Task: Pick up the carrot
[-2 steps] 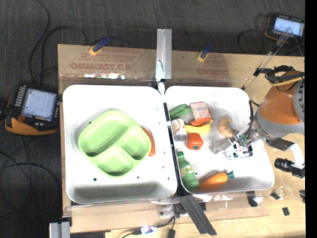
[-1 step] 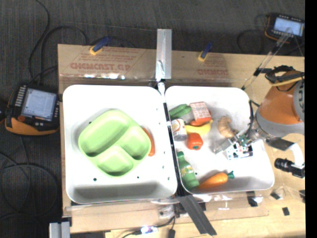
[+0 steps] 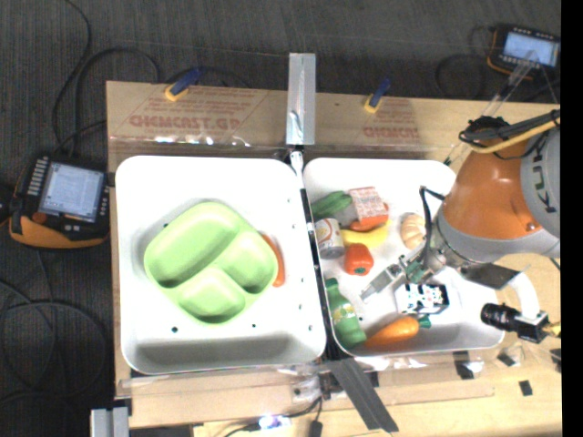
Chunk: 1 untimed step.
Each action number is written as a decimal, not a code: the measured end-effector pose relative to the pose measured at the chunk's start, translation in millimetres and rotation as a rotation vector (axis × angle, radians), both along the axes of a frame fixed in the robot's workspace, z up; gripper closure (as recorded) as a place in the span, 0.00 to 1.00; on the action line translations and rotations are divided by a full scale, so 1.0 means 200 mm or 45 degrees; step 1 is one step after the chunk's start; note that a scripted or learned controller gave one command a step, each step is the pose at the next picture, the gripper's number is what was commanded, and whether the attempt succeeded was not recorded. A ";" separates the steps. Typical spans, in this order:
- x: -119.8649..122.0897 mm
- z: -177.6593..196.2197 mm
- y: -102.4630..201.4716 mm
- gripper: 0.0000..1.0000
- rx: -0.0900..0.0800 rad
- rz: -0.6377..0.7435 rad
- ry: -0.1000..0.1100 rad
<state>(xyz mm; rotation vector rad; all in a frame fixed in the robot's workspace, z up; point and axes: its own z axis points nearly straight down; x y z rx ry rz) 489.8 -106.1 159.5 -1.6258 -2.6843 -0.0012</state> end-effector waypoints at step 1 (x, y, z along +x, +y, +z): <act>-0.03 0.12 0.33 0.00 -0.001 -0.028 0.001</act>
